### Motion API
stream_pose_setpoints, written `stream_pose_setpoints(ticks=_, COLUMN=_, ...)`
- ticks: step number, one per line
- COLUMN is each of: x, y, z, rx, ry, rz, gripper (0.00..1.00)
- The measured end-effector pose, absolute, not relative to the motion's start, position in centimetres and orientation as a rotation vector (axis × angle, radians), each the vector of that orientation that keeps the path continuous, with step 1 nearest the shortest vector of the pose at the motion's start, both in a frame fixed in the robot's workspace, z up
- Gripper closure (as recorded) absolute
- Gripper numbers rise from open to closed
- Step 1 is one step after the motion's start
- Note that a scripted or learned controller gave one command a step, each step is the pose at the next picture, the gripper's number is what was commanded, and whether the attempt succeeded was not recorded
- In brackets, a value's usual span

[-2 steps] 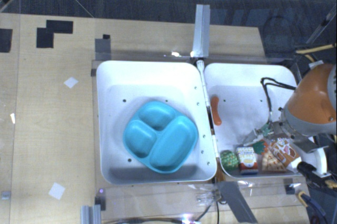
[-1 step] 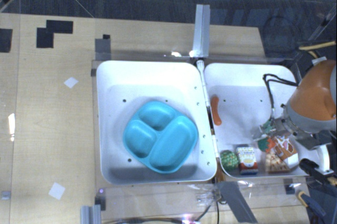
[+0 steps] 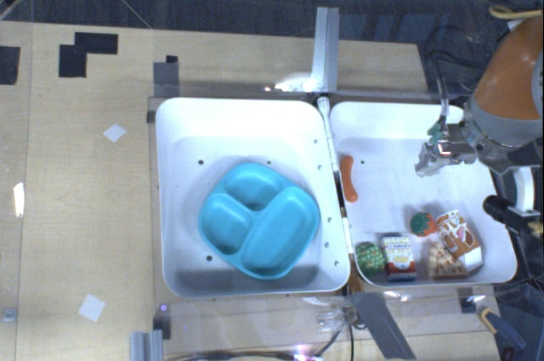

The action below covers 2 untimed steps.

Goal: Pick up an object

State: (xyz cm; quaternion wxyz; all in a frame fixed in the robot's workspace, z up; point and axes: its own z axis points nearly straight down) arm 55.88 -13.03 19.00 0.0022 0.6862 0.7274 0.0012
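From my station, the overhead camera view gives me both white bins side by side in the middle of the frame, resting on the pale wooden bench [image 3: 76, 206]. The left bin [image 3: 183, 130] holds a blue divided plate [image 3: 259, 219] sitting slightly toward its lower half, three compartments facing up. The right bin [image 3: 382, 130] carries the small items I could go for: an orange carrot-shaped piece [image 3: 348, 179] lying along the left wall near the divider, a green round item [image 3: 369, 255] at the lower left corner, a small box with a printed label [image 3: 398, 256] just beside it, a small red and green ball-like piece [image 3: 422, 223] a little above, and a brown and white packet [image 3: 455, 245] at the lower right, near the bin's rim. The arm [image 3: 510, 83] comes in from the right edge of the frame, its orange band showing at the upper right, and the gripper [image 3: 435, 155] sits over the upper right part of the right bin, well apart from the cluster of items along the bottom. I see nothing between its tips, but the claw is too small and blurred for me to tell whether it is released or clenched. A metal bracket [image 3: 325, 49] stands upright at the top where the two bins meet.
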Motion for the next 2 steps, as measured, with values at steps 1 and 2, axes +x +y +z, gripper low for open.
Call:
stream_pose_setpoints(ticks=1, x=55.9, y=-13.0, z=19.0, rx=2.153, ry=2.282, rz=0.004, gripper=0.00)
stream_pose_setpoints(ticks=2, x=51.8, y=-15.4, z=8.9, rx=2.186, ry=2.242, rz=0.011, gripper=0.00)
